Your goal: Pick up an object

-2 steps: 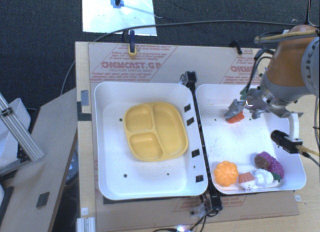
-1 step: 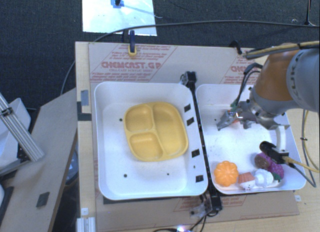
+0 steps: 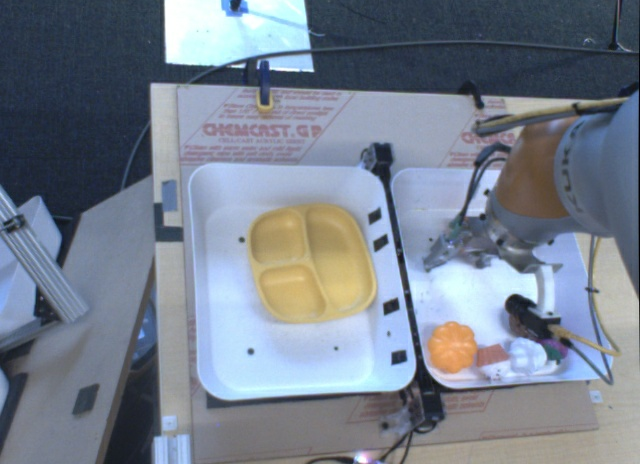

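Fingers of the gripper (image 3: 447,250) are pointing down-left over the right bin (image 3: 425,192), but whether they are apart or together is too blurred to tell, and nothing is showing between them. An orange pumpkin-shaped object (image 3: 452,346) is lying in that bin's near corner, beside a small red-and-white item (image 3: 492,357). A yellow divided tray (image 3: 310,261) is sitting in the left bin (image 3: 215,252)

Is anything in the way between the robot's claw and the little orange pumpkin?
Nothing visible is. The gripper hangs over bare white floor in the right bin, and the orange pumpkin sits nearer the front edge, with only open bin floor between them.
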Robot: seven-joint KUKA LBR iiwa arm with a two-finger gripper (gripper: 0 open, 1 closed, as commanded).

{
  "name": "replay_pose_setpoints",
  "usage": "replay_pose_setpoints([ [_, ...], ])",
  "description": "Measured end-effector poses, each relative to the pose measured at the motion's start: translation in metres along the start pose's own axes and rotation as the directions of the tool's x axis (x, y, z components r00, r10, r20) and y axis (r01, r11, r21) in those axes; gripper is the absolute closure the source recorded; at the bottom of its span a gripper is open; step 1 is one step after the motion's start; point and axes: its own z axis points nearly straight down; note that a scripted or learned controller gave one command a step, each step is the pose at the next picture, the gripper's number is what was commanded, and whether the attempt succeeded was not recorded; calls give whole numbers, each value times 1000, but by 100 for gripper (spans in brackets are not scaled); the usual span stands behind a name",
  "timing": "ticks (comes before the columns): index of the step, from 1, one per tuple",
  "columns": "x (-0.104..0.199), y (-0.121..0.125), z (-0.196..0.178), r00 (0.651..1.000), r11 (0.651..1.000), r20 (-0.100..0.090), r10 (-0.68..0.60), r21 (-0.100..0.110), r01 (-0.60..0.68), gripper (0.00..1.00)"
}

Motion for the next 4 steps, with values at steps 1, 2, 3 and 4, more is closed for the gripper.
replay_pose_setpoints([
  [1,0,1,-13,1000,1000,1,1,-5,-1,100],
  [2,1,8,-76,1000,1000,2,-3,-8,3,100],
  [3,-9,4,-131,1000,1000,2,0,-9,0,100],
  [4,-9,6,-185,1000,1000,2,-3,-10,3,100],
])
